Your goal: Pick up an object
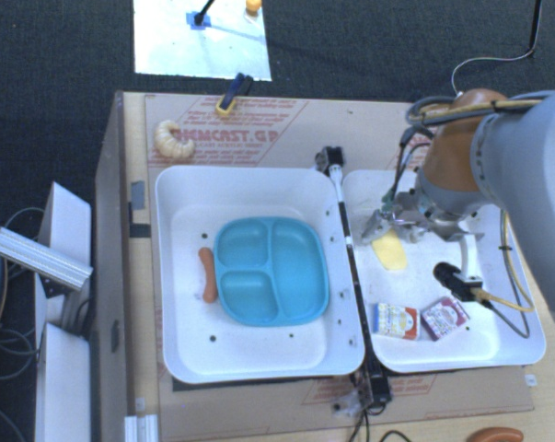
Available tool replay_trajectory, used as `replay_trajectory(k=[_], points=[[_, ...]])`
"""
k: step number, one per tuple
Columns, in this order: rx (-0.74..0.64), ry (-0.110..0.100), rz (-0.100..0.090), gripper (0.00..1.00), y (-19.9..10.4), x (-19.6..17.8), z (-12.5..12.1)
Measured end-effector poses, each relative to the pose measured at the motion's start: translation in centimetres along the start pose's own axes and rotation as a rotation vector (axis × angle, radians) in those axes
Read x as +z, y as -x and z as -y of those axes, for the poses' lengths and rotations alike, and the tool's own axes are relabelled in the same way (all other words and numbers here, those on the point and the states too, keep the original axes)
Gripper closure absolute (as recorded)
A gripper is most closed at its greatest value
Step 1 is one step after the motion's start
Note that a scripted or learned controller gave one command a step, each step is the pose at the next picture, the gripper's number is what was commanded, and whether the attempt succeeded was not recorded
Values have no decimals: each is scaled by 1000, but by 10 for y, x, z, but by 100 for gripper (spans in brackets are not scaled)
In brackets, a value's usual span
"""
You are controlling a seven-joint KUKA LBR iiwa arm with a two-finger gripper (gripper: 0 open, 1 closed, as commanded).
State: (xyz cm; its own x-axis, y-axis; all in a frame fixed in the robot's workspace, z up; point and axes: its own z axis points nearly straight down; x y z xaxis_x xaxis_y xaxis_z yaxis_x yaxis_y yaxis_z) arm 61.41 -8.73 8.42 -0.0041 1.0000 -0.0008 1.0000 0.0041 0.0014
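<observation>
My gripper hangs low over the upper left part of the right bin, with the grey arm reaching in from the right. Directly below and touching or almost touching it lies a pale yellow object; I cannot tell whether it is held. Two small red-and-white cartons lie near the front of the same bin. In the left bin sit a blue divided plate and an orange sausage to its left.
A black-headed tool lies along the divider between the bins. On the cardboard behind the bins are a pale ridged pastry-like thing and a yellow-and-black tool. Grey boxes stand left of the bench.
</observation>
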Motion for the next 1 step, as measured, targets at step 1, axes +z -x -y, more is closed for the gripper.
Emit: replay_trajectory(k=[1], points=[[-3,4,0,100,0,-12,-2]])
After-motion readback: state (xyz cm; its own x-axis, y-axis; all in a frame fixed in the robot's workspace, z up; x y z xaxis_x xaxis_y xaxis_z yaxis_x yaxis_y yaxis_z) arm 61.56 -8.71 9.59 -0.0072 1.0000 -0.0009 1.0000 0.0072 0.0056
